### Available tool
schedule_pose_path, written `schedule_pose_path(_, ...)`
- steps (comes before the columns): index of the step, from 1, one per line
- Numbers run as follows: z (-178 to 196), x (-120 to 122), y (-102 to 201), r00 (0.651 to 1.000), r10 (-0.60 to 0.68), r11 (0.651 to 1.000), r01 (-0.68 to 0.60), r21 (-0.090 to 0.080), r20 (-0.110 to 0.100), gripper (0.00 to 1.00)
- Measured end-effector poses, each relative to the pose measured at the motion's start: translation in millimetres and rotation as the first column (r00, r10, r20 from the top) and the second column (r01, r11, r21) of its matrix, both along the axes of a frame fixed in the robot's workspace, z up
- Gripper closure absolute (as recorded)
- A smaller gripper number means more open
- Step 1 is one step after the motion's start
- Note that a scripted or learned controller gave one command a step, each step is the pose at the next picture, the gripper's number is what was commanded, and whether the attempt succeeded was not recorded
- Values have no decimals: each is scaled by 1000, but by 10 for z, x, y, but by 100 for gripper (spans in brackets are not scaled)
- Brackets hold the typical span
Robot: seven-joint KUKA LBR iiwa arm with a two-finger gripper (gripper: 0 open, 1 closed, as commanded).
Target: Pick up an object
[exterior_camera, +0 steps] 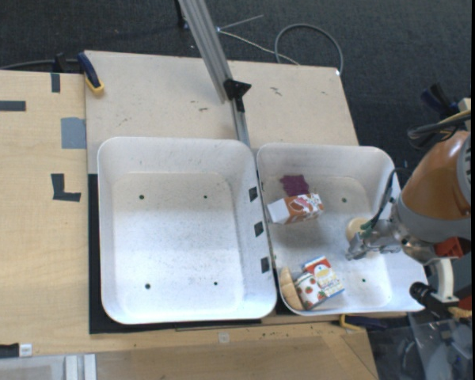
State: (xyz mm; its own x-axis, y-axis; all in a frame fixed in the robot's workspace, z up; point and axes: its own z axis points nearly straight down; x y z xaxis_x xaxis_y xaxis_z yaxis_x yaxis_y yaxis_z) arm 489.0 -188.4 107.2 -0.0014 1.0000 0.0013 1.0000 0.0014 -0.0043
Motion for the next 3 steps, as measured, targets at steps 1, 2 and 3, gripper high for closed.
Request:
schedule_pose_path(1,621,-11,35,1000,0,1000,0,-3,8,100)
schedule_pose_path(2,1149,0,36,1000,0,1000,0,-3,8,100)
schedule_pose_path(3,1173,1,40,1000,0,1000,0,-1,3,100)
